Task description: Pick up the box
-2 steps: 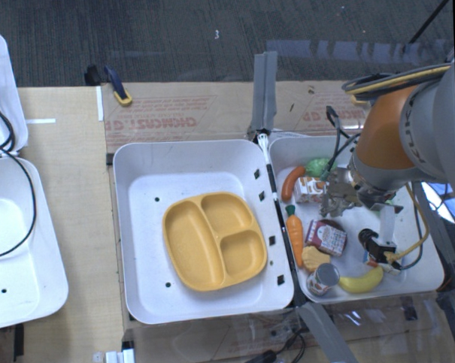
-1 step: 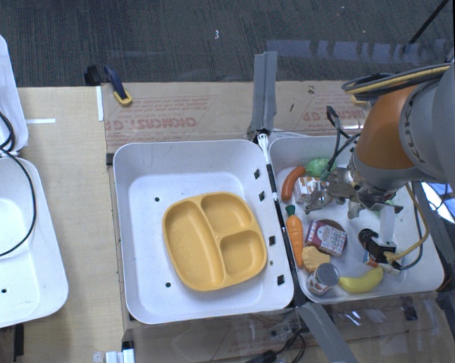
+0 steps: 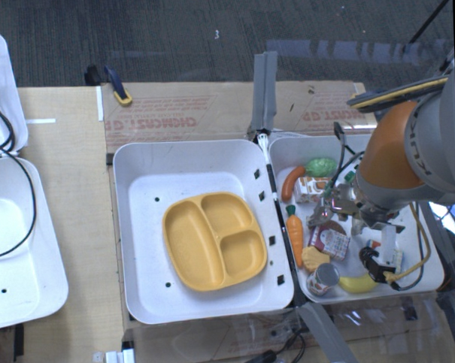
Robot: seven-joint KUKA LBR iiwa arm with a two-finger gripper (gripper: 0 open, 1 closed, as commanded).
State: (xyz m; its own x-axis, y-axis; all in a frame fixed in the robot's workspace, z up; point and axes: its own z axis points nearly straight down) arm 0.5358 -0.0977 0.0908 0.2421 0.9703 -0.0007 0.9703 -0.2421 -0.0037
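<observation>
1. My gripper (image 3: 328, 207) hangs low inside the right bin (image 3: 434, 269), amid the play food there — whether its fingers are apart or closed, I cannot tell
2. The box (image 3: 312, 187), small and white with red print, lies just up and left of my gripper, between the sausage (image 3: 291, 181) and the green lettuce (image 3: 321, 166)
3. A carrot (image 3: 295, 238), a red packet (image 3: 334, 242), a can (image 3: 323, 278) and a banana (image 3: 358, 283) lie nearer the front
4. The left bin (image 3: 140, 241) holds a yellow divided plate (image 3: 213, 240)
</observation>
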